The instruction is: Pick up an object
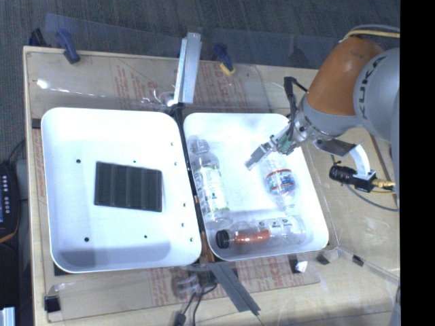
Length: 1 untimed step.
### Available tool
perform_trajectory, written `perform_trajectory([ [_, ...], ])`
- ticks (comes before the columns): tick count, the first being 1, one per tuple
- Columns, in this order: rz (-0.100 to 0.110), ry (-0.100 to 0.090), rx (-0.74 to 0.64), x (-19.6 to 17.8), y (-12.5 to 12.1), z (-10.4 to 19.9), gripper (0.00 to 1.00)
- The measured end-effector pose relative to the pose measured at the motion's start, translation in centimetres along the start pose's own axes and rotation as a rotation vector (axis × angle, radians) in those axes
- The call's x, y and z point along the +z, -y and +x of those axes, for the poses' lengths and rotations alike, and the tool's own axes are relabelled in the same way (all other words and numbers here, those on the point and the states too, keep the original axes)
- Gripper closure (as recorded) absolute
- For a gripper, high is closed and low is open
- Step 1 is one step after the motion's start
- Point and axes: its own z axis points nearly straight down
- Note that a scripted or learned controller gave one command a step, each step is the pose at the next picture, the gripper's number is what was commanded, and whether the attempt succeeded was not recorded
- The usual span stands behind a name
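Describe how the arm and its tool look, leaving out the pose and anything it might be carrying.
The grey KUKA arm has rounded casings, with a broad orange band above the wrist and dark lettering on the grey shell. A thin black cable runs down beside the wrist. The tool is small and metallic grey with green touches. A white bracket bearing a black cylinder sticks out below the wrist.

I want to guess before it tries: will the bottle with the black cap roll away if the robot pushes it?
Probably. The bottle lies on its side and looks round, so a nudge could roll it. The bin wall beside it should stop it soon. Clear plastic may be slippery.
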Motion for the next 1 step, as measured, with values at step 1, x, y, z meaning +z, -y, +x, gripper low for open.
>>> perform_trajectory([
  [1, -0.002, 0.002, 0.016, -2.8, 1.47, 0.66, 0.0],
])
